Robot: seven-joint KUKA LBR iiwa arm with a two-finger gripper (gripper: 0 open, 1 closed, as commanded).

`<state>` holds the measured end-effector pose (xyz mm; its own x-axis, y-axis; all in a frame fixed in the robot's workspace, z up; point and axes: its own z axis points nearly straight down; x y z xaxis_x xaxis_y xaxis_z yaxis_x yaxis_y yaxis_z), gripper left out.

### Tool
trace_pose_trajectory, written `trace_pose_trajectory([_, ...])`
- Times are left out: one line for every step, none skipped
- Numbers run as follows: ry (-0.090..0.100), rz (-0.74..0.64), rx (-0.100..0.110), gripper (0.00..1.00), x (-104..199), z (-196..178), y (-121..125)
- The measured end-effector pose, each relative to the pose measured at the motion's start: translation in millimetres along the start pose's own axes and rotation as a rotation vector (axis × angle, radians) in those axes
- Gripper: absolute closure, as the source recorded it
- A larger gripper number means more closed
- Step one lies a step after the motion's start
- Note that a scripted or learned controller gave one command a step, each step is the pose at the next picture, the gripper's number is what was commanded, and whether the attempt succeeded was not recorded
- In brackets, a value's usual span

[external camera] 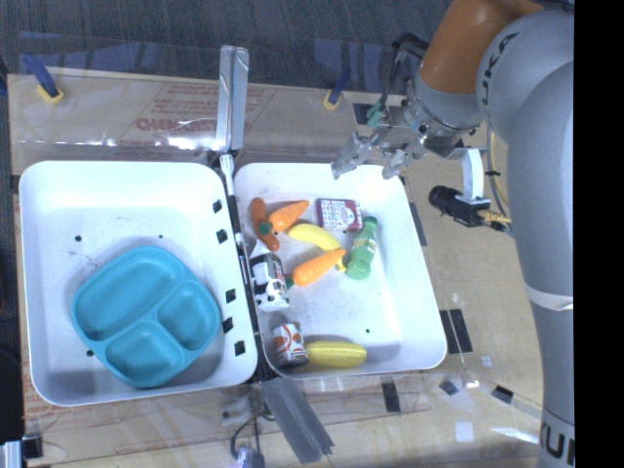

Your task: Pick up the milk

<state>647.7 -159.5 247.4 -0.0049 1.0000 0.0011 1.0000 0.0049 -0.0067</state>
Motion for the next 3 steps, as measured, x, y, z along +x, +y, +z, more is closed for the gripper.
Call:
trace_pose_trajectory([0.006,-0.021,-0.011,0.0,-43,145,-20])
trace_pose_trajectory([0.0,-0.02,-0.001,0.0,-27,160,-49])
trace_pose_trajectory([0.0,0.105,-0.002,0.0,13,108,10])
